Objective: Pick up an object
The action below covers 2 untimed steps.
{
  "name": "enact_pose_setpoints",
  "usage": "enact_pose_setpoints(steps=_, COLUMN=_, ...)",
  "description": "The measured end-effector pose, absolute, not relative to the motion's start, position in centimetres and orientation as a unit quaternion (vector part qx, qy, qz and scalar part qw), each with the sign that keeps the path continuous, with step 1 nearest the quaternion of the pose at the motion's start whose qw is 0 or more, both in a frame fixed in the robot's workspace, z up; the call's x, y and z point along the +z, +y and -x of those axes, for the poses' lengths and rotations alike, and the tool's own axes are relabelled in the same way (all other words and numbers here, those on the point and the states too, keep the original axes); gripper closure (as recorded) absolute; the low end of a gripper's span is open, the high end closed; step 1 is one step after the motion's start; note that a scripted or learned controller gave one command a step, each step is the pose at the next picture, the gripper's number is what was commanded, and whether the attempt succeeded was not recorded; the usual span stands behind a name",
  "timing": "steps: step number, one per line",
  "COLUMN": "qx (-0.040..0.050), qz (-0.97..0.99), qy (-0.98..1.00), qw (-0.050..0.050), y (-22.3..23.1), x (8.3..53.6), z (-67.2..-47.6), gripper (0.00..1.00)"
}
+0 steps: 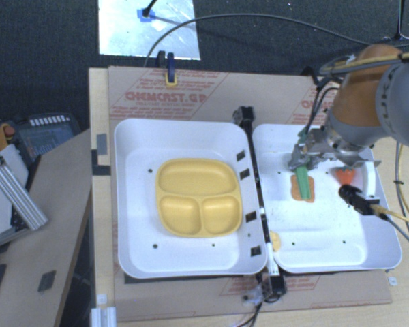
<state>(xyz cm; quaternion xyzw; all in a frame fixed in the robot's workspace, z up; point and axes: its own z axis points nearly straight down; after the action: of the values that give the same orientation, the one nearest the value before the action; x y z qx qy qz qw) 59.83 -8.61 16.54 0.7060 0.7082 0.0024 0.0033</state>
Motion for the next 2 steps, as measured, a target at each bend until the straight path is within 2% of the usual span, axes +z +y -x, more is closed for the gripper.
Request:
enact_pose_setpoints(steps=1, qx=0.0021, qz=-0.707, qy=0.708, qw=0.003, y=-9.1, x=22.1, z=-59.1, gripper=1.0)
enact_pose_setpoints(steps=2, qx=0.0017, qz=-0.706, qy=0.708, qw=0.002, y=-9.2, x=25.4, z=-59.2, gripper=1.0)
